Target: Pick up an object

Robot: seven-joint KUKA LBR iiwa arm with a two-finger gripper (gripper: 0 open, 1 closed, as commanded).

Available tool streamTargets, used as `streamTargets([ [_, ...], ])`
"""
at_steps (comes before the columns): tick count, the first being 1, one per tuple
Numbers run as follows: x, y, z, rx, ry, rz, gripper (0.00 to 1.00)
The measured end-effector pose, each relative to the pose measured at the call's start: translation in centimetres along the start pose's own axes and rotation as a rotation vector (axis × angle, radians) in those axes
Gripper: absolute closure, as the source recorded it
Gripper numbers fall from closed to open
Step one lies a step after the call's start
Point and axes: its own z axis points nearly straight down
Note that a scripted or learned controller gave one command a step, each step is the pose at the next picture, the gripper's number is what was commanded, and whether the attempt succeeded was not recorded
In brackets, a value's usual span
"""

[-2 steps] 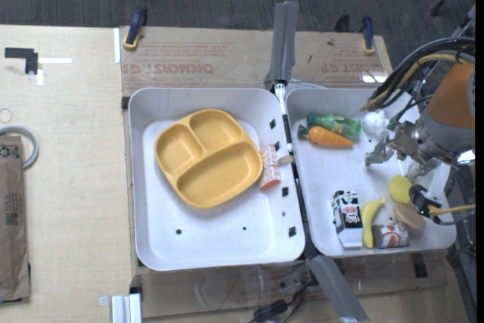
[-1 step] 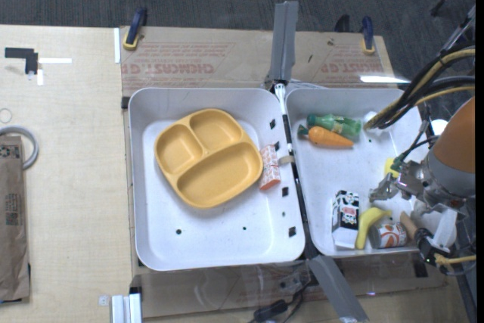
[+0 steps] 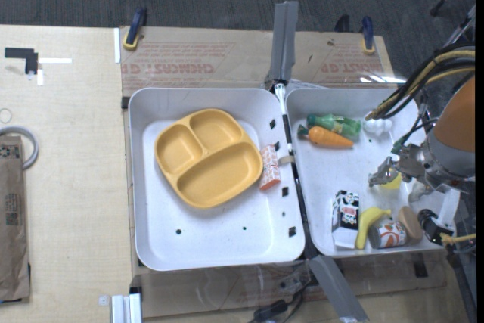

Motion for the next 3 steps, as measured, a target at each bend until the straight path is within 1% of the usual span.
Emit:
streamTargets([
  [1, 0.8, 2.8, 0.0, 0.001, 0.000, -0.183, 0.00],
  [2, 0.5, 2.9, -1.0, -0.005, -0.007, -0.182, 1.00],
  [3, 4.5, -1.8, -11.4, -0.007, -0.010, -0.168, 1.00],
])
